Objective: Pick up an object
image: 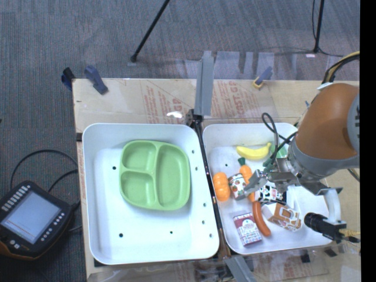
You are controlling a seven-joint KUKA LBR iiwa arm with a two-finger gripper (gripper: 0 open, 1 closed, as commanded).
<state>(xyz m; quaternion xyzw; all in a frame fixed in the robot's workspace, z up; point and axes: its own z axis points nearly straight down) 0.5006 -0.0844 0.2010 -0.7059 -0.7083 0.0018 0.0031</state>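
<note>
The gripper (pixel 264 184) is hung low over the right bin (pixel 226 135); finger state can't be told, tbh. The carrot (pixel 247 171), just left of it, looks light, stiff, probably best pinched across its middle.

From my screen both white bins (pixel 100 239) look like smooth plastic with a faint sheen, and the green divided plate (pixel 155 175) has the same moulded plastic look, more matt. The counter (pixel 135 101) under them reads as bare board, dull and printed with red lettering, and the floor (pixel 70 28) beyond it looks like rough grey carpet. The banana (pixel 254 151), the small pumpkin (pixel 220 187) and the sausage (pixel 261 219) seem to be glossy toy plastic, the little red box (pixel 248 229) looks like printed card, and the arm's orange band (pixel 326 119) shines like polished shell.
</note>
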